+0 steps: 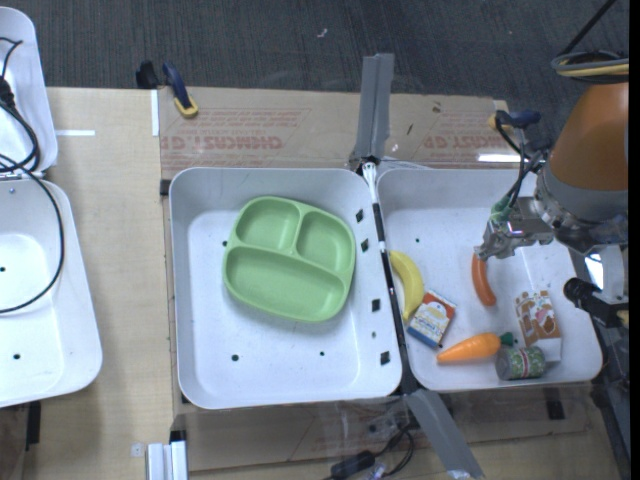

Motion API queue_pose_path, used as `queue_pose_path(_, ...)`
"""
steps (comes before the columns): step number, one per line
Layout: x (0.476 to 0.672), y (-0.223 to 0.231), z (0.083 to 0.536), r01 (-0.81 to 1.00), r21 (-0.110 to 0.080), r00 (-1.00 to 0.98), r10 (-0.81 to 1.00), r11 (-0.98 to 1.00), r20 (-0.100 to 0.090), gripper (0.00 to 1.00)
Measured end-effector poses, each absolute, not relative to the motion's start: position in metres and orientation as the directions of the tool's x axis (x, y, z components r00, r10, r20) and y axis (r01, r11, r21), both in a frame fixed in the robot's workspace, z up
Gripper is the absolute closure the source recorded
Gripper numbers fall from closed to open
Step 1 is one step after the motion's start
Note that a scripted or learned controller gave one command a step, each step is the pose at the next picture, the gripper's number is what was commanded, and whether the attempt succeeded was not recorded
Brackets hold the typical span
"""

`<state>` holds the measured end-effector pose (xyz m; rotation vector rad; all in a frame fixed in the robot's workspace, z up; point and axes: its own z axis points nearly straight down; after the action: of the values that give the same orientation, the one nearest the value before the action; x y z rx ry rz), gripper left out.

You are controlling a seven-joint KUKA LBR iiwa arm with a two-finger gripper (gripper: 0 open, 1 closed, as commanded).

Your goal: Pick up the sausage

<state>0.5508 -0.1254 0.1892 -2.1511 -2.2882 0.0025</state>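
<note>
The sausage (pixel 484 280), a short orange-red link, lies near the middle of the right bin (pixel 440 200), pointing roughly away from the camera. My gripper (pixel 497 243) hangs right at its far end, touching or just over it. The wrist hides the contact, so a hold on the sausage is not visible. The arm comes in from the right, its orange band above the bin's far right corner.
In the right bin a banana (pixel 407 280) lies by the left wall, with a small box (pixel 432 320), a carrot (pixel 468 348), a can (pixel 520 361) and a carton (pixel 538 318) toward the front. A green divided plate (pixel 290 258) sits in the left bin (pixel 200 368).
</note>
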Motion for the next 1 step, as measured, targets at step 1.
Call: queue_pose_path(1, 0.5507, -0.1257, 0.1892, 0.998, -0.002, -0.061, 0.998, 0.061, -0.001, 0.00)
